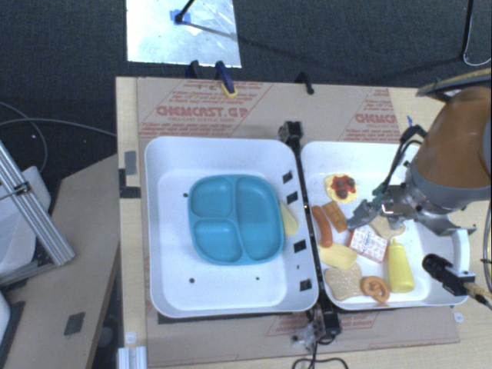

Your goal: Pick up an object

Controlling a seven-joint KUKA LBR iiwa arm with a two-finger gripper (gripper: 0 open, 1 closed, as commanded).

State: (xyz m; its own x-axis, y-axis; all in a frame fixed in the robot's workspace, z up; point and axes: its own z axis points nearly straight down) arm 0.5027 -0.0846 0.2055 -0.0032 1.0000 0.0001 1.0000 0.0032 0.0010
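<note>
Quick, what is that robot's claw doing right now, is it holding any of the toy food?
Gripper: low over the right white bin, among the toy food; whether open or closed cannot be told.

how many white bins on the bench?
2. The left bin holds a blue divided plate; the right bin holds the toy food, with the hand over it.

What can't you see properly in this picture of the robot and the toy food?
- Gripper: small and dark in the camera view, so whether its fingers are open or shut cannot be told.
- Yellow piece in the left bin: partly hidden behind the blue tray, so its shape is unclear.
- Red-and-white packet: its printing is too small to read.
- Arm: cut off by the right edge.
</note>
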